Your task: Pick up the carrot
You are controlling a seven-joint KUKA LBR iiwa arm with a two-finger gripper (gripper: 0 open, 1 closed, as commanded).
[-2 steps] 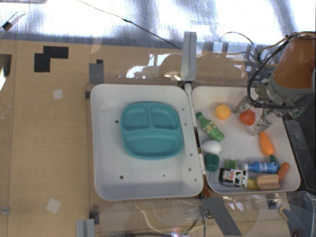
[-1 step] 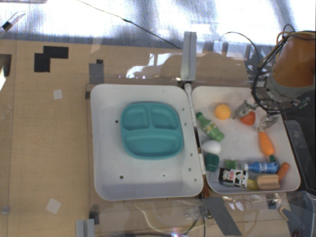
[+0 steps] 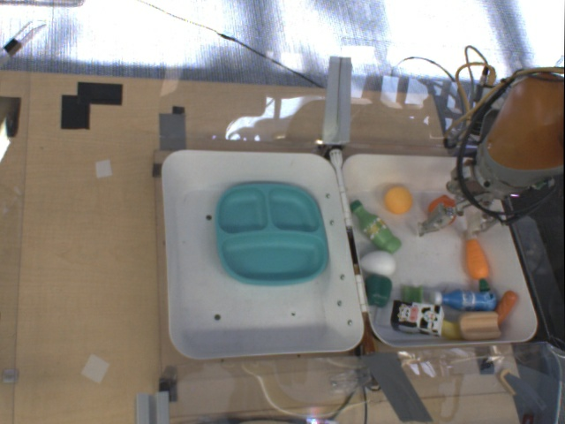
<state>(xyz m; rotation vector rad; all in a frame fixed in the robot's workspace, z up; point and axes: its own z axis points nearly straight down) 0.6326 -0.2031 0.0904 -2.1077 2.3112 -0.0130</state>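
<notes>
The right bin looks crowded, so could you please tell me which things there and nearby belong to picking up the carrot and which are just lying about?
For the job:
carrot
end effector

Lying about:
orange ball
green bottle
white egg
blue bottle
teal divided plate in the left bin

Orange carrot with a green tip at its lower end, lying lengthwise near the right bin's right wall.

tray in left bin
</notes>
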